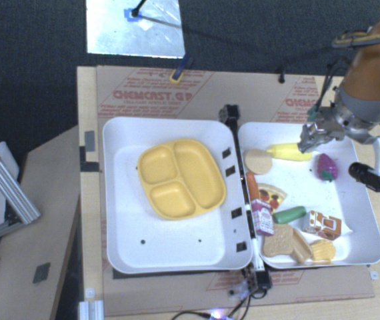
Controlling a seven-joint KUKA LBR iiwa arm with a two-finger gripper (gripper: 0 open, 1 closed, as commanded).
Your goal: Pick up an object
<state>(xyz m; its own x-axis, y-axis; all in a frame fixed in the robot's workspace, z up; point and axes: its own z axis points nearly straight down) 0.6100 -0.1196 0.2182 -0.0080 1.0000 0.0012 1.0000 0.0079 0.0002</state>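
Toast slice (281, 241) sits well clear below the banana (289, 153), where your gripper (308, 141) hovers at its right end, jaw state can't tell; watch for it rolling into the purple toy (326, 167)

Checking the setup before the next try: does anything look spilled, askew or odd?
Nothing looks spilled or damaged. The toy food lies loosely heaped in the right bin, and the yellow divided tray sits at a slant in the left bin. The claw is by the banana.
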